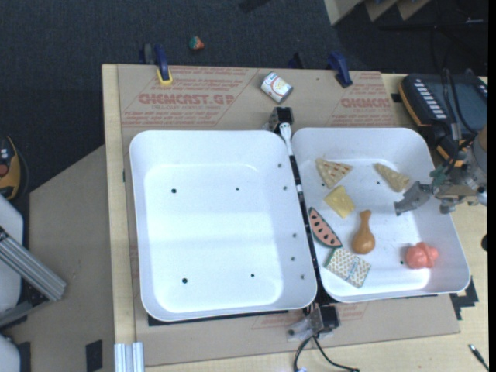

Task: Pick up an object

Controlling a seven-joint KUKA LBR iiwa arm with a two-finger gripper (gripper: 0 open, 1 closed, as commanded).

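The right bin (446,231) holds several toy foods: a waffle-like wedge (333,170), a pale cheese wedge (393,177), a yellow cheese block (339,201), a watermelon slice (323,228), a brown drumstick (363,233), a patterned cracker (348,266) and a pink-red fruit (421,256). My gripper (411,201) reaches in from the right, over the bin's right half. It hangs between the pale cheese wedge and the pink-red fruit, right of the drumstick. I see nothing held in it.
The left bin (155,231) lies beside the right one, and they meet along a black-hinged seam (295,192). A small white packet (276,87) lies on the board behind the bins. Blue clamps (161,62) (339,69) grip the board's far edge. A dark device (434,99) sits at the back right.
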